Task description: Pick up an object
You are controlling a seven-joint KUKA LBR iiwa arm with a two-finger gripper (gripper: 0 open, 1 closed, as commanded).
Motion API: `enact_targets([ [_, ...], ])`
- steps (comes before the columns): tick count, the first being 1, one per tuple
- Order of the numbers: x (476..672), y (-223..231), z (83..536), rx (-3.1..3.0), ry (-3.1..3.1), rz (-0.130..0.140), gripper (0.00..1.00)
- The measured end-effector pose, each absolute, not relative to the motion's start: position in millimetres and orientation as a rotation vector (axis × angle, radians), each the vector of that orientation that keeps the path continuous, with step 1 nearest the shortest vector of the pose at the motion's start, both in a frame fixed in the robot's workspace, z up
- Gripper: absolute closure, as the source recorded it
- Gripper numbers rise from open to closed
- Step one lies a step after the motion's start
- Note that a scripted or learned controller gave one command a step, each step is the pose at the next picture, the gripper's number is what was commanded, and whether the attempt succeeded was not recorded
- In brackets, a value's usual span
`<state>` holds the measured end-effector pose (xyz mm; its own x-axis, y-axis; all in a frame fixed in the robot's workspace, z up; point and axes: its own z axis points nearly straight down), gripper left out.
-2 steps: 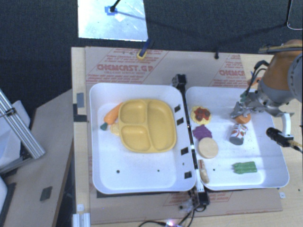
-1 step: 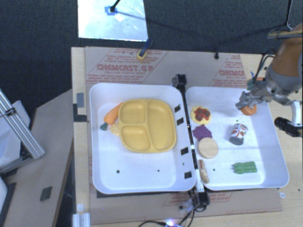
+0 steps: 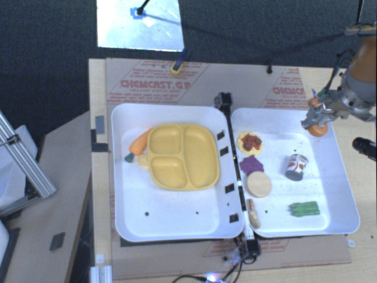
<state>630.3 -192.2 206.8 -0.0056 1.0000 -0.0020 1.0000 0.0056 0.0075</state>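
Right now the gripper (image 3: 316,121) hangs over an orange piece (image 3: 318,130) at the right bin's (image 3: 339,158) far edge; finger state unclear, so descent and closing come next.

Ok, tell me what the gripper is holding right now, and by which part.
It cannot be told. The gripper sits at the right bin's far corner, over a small orange object, but no grip on it is visible.
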Motion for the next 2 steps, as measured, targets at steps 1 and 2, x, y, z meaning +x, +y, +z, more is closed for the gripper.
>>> enact_targets([
  [1, 631.5, -192.3, 226.2, 2.212, 2.224, 0.004, 1.0],
  [2, 610.7, -140.4, 236.5, 2.212, 2.23, 0.004, 1.0],
])
